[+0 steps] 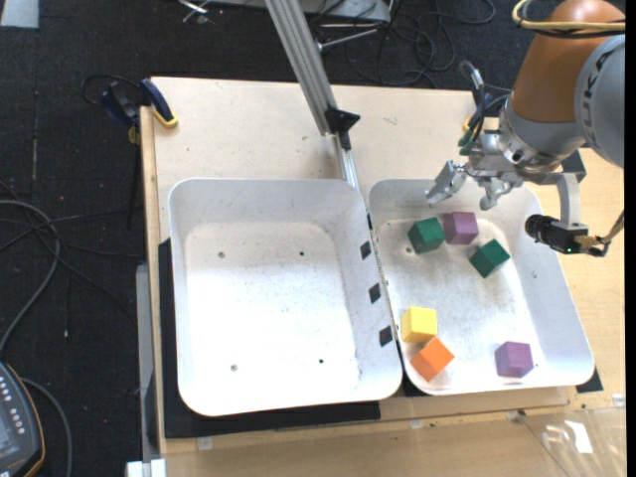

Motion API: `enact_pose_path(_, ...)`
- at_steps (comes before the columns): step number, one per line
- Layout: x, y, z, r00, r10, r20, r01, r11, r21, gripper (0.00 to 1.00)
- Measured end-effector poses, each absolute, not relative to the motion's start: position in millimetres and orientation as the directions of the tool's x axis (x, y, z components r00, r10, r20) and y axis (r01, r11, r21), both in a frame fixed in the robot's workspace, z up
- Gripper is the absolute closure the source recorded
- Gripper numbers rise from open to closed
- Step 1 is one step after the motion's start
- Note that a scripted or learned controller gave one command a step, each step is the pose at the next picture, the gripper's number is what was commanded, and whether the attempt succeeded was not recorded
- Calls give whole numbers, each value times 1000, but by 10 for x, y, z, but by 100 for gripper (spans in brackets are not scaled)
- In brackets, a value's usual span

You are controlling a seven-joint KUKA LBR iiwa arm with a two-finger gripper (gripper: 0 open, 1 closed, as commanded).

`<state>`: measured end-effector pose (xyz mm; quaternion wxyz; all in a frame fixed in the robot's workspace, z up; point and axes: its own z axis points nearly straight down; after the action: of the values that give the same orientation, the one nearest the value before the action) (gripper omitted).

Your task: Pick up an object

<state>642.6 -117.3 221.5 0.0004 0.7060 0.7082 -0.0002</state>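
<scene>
Grey arm's pincer (465, 189) open and holding nothing at upper right of frame, just above purple cube (460, 228), green cube (426, 235) beside it, right bin (556, 311).

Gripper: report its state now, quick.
Gripper: open, fingers spread, holding nothing, above the far end of the right bin, just beyond the purple cube and green cube.

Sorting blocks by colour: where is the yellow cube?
The yellow cube sits in the right bin, near its left wall toward the front, touching the orange cube just in front of it.
</scene>
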Motion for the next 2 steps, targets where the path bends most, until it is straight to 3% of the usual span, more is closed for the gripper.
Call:
enact_pose_path(1, 6535, -1382, 1328, -4, 1000, -3, 1000, 4, 14, 0)
enact_pose_path(2, 6526, -1405, 1227, -2, 1000, -8, 1000, 2, 21, 0)
